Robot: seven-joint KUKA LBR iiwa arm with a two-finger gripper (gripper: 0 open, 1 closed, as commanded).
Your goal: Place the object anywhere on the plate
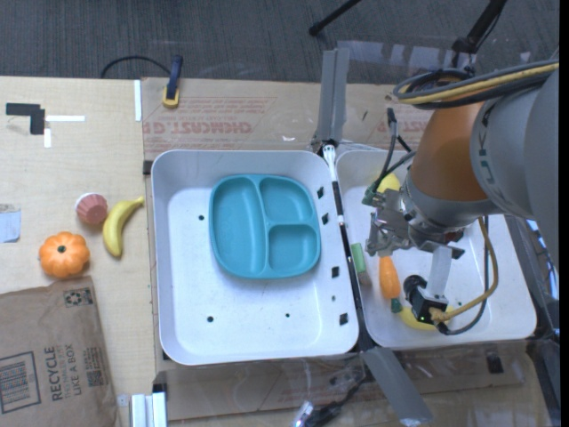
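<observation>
Orange carrot-like toy (388, 276) lying in right bin (507, 314), just below gripper (384, 238); teal plate (265, 226) in left bin (178, 283); claw spread impossible to tell; likely light, rigid, smooth plastic; best pinched across thicker middle, since tapered ends probably slip.

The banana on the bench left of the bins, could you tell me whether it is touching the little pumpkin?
Apart. The camera view shows bare bench between the banana and the pumpkin, which sits lower left of it.
</observation>
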